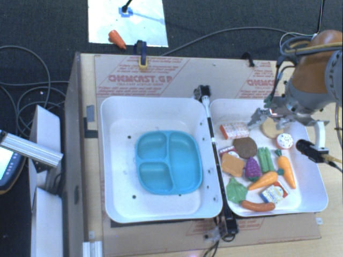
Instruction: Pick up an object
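Gripper hangs over the far edge of the right bin, the toy food lying nearer the camera.

The gripper (269, 116) hovers at the far edge of the right bin (316, 194), beside a pale round piece (269, 128); whether its fingers are spread or closed I cannot tell, and it seems to hold nothing. The heap lies toward the near edge; closest are the white-and-red box (234, 129) and the brown patty (245, 146).

Blue tray (169, 162), orange carrot (286, 170)

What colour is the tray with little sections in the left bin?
Light blue. The tray shows in the camera view.
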`<action>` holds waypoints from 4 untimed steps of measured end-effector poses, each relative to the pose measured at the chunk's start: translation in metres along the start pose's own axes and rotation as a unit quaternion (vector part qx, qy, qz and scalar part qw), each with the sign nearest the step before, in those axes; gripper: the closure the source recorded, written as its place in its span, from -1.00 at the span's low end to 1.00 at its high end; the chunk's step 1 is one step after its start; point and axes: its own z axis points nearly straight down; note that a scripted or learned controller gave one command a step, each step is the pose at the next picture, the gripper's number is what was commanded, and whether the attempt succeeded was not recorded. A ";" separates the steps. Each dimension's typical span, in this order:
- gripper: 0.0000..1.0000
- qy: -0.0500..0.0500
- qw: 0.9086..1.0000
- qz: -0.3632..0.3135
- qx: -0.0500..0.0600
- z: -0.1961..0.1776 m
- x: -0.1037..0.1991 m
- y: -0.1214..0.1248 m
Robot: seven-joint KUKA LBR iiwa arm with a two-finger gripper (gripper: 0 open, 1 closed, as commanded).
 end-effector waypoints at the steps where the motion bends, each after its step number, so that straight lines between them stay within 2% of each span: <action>1: -1.00 -0.001 1.000 0.001 -0.004 0.080 0.023 -0.022; 2: -1.00 0.001 1.000 0.000 0.002 0.085 0.030 -0.057; 3: -1.00 0.001 1.000 0.000 0.002 0.085 0.037 -0.106; 4: -1.00 0.000 1.000 -0.001 0.000 0.024 -0.003 -0.054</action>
